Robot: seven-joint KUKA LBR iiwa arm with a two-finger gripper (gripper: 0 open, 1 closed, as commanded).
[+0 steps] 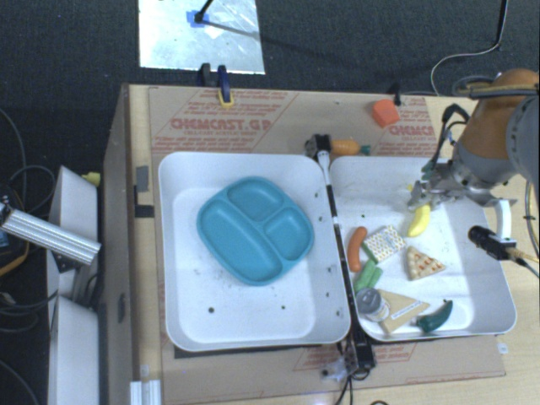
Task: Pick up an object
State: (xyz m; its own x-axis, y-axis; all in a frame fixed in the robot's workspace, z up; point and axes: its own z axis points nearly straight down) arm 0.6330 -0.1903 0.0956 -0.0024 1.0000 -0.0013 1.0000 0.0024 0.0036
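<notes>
Gripper (424, 194) is down in the right bin (485, 310), near its upper right part, w/ the grey arm (494, 142) coming in from the right edge. Can't tell how the gripper is set; too small and dark at the tip. Directly below it, touching or almost touching: a yellow banana (419, 220), small, curved, lying tilted. Whether it's gripped, can't say.

Rest of right bin: orange-red sausage (357, 246) along the left wall, a checkered waffle-type square (384, 243) beside it, a pizza slice (423, 264) just to the right. Lower down a green piece (366, 275), a greyish round item (372, 303), a tan wedge (403, 309), and a dark green pepper (436, 316) near the bottom rim.

Left bin (194, 310) holds a blue divided plate (255, 229), three compartments, sitting roughly mid-bin.

Outside the bins: orange block (386, 113) on the bench (253, 125) behind the right bin, an orange carrot-like item (347, 148) at the seam between the bins. Bench sheet prints "CHEMCAST GP" in red, repeated; the rest of the print isn't legible.
</notes>
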